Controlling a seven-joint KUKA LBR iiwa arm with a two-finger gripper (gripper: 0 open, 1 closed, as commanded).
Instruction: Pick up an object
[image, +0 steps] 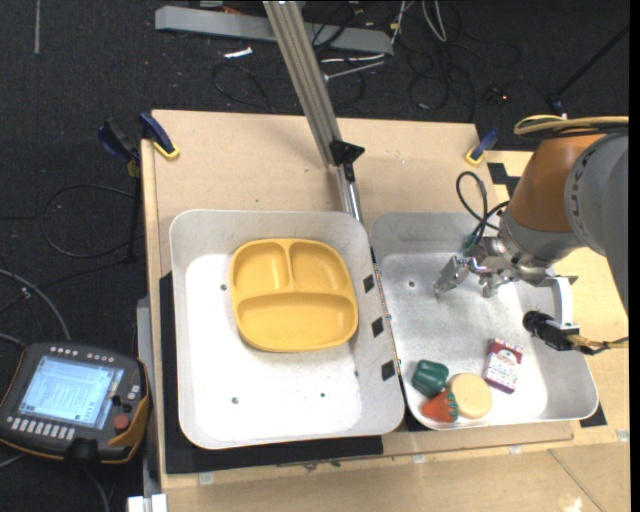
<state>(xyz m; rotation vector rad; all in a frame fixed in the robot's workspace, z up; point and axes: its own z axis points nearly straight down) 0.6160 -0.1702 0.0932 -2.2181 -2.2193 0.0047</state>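
My gripper (466, 284) hangs over the middle of the right bin (400, 262), its two fingers spread open with nothing between them. Several small objects lie at the near edge of that bin, below the gripper. They are a green piece (430, 376), a red piece (439, 408), a round pale yellow piece (472, 396) and a small red and white box (503, 366). The green, red and yellow pieces touch one another. The box lies a little apart to their right.
A yellow divided plate (295, 295) rests in the upper half of the left bin (200, 330). A metal pole (310, 80) slants up from between the bins. A teach pendant (70, 400) lies off the bench at the lower left.
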